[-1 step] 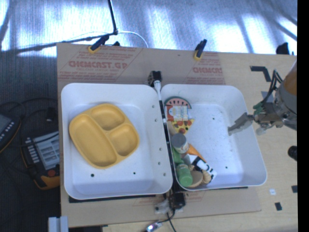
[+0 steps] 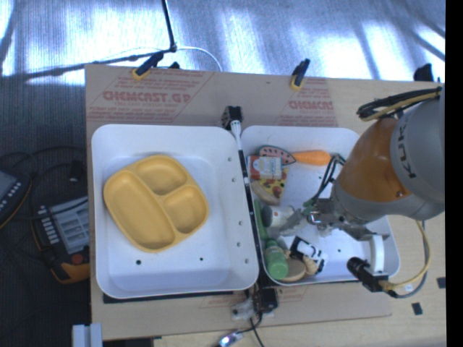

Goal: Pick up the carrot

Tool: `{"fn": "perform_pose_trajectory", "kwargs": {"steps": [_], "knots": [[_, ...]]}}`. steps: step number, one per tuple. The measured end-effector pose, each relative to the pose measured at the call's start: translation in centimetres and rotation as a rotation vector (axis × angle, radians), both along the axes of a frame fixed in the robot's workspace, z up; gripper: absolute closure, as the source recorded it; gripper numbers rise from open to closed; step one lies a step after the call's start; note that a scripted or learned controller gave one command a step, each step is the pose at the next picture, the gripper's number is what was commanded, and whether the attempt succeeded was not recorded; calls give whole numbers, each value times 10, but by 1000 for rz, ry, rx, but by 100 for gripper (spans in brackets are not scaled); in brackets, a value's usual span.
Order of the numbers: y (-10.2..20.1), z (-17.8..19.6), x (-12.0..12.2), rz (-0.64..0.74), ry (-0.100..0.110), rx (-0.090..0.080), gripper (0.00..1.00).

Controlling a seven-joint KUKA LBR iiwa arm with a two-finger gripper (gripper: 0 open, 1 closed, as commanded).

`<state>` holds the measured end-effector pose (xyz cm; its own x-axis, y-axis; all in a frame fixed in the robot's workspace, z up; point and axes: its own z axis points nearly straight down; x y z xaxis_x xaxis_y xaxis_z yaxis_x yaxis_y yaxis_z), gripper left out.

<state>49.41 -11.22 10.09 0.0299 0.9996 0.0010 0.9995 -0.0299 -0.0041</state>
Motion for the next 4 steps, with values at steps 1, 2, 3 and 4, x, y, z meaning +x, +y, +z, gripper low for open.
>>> {"fn": "perform_pose_trajectory", "kwargs": {"steps": [1,2,3,4], "knots": [[-33,232,15,72,-6,-4,0],[-9,169,60,-153,-2,-2,0],[-46,23,86,-97,1,-2,0],[-90,-8,136,-222,-5,4,0]]}}
